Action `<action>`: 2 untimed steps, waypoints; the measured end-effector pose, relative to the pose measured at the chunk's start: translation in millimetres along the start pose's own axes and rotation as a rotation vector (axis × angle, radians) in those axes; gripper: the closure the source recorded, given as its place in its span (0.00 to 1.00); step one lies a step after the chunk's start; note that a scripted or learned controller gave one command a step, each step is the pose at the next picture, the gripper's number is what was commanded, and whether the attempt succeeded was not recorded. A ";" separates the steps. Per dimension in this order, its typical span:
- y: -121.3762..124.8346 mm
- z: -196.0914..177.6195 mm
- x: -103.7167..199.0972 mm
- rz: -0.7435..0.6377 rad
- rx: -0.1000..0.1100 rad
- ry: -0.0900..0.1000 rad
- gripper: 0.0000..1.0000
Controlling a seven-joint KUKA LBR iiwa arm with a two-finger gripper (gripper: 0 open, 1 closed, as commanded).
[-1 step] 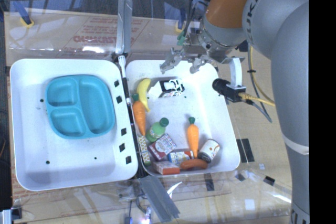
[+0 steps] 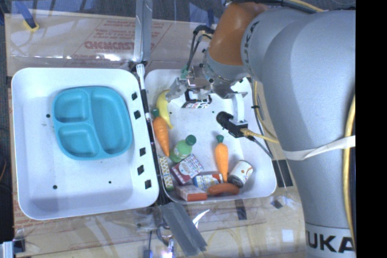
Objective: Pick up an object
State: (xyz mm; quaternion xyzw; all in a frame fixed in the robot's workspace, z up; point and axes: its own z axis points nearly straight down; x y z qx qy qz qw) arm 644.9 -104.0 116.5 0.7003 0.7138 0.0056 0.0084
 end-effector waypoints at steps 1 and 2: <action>-19.4 9.0 -16.8 -0.061 -0.021 -0.001 0.00; -16.0 -3.8 -19.6 -0.062 -0.029 -0.008 1.00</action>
